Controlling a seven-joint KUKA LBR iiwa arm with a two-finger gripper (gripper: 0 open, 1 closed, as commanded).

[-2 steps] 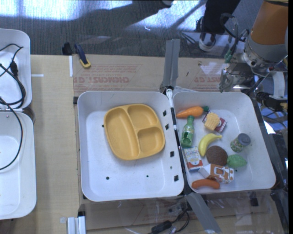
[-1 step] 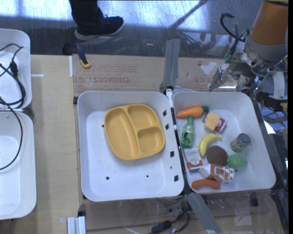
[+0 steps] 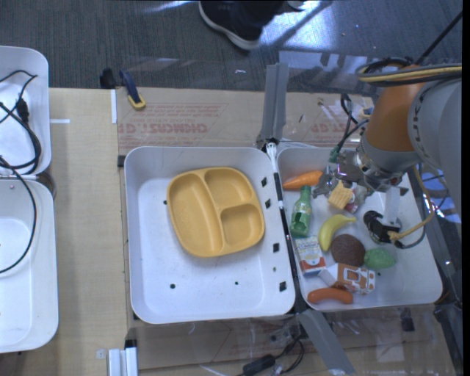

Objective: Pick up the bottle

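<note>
Wood surface, dark carpet behind.
Pale wooden surface (image 3: 81, 220) with printed cardboard sheet (image 3: 191, 121) on top; dark grey carpeted floor (image 3: 110, 29) beyond, black shoe (image 3: 235, 18) at top edge, light patch near it.

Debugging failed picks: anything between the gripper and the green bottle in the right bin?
Nothing lies directly between. The gripper hovers just right of the bottle. Close by: a carrot above the bottle, a banana at its right.
</note>
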